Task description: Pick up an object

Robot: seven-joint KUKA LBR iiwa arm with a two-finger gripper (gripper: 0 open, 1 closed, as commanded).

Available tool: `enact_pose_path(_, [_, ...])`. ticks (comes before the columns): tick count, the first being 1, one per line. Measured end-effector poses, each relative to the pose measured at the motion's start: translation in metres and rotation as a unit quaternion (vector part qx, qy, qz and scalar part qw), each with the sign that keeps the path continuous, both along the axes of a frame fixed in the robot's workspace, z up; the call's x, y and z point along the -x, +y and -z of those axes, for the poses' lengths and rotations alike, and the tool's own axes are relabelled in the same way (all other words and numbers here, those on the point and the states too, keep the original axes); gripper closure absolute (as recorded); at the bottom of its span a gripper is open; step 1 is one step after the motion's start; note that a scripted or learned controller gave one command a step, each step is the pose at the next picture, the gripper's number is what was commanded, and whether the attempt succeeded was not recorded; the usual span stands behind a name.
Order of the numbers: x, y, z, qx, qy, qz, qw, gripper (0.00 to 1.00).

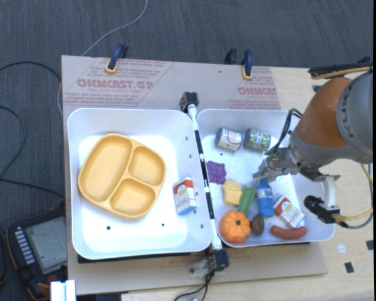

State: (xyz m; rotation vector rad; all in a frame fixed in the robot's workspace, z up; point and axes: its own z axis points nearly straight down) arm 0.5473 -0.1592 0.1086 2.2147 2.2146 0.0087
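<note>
On my feed the left bin (81, 231) carries a yellow divided plate (121, 175), three compartments, lying flat toward the bin's left half. Just right of it, close to the inner wall, a small red-and-white carton (185, 195) lies on its side, apart from the plate.

Across the divider, the right bin (238, 115) is crowded. At its left edge I see a purple bunch of grapes (215, 170), and below it a yellow corn piece (232, 192) touching a green vegetable (246, 201) that leans beside it. At the bottom left corner sits an orange pumpkin (235, 226), with a small brown item (257, 224) just beside it on the right. Up near the top of the bin two cans lie on their sides, nearly end to end: a silver can (229, 138) and a green-labelled can (257, 140).

The gripper (267, 175) is down in the middle of this bin, directly over a blue bottle (264, 200) that lies just beneath it, its top end right at the gripper's tip. I cannot tell from this angle how wide the hand is, nor whether it touches the bottle. Right of the bottle a second red-and-white carton (289, 212) lies tilted, and a red sausage (288, 232) rests along the bin's bottom wall.

The arm (338, 127) itself, orange band showing, comes in over the bin's right rim.
</note>
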Motion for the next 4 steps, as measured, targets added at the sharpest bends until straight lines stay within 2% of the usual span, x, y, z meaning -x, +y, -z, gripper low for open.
enact_pose_path(1, [0.000, 0.000, 0.000, 0.0000, 0.000, 0.000, 1.0000, 0.00])
enact_pose_path(2, [-0.033, 0.035, 0.021, -0.0005, 0.003, 0.000, 1.0000, 0.00])
enact_pose_path(3, [-0.034, 0.036, 0.010, -0.0003, 0.001, -0.001, 1.0000, 1.00])
enact_pose_path(4, [-0.034, 0.036, 0.010, -0.0005, 0.001, -0.001, 1.0000, 0.00])
